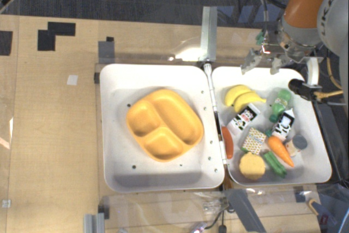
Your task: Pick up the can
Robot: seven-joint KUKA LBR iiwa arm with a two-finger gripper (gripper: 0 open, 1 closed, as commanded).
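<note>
Nearest the camera, along the near wall of the right bin [322, 169], lie a yellow round fruit, perhaps a lemon [252, 166], a green vegetable [274, 164] and an orange carrot [281, 150], packed close together. Just right of the carrot sits the can [298, 143], small and grey-topped, seen from above, hard against the carrot and near the bin's right wall. That crowding would likely make it awkward to reach from the left side.

A little farther back are a patterned packet [253, 140], a red sausage-like piece [227, 142] along the bin's left wall, and two small black-and-white cartons [244, 117] [283, 124]. Beyond them are a green bottle-like object [281, 100] and two bananas [243, 96] near the far left of the bin. The clutter looks like a deliberate jumble of toy groceries for grasping trials.

To the left, the second bin [112, 117] holds a yellow divided plate [164, 124], set roughly in its middle, apparently as a drop-off place.

Farthest back, above the far edge of the right bin, hangs the gripper [262, 65] beneath the grey arm [332, 13] with its orange band. Its fingers are spread apart and grasp nothing. It is well apart from the can, so I judge the pick has not yet begun; the arm would need to come nearer and rightward.

The bench [49, 117] around the bins is pale wood.
</note>
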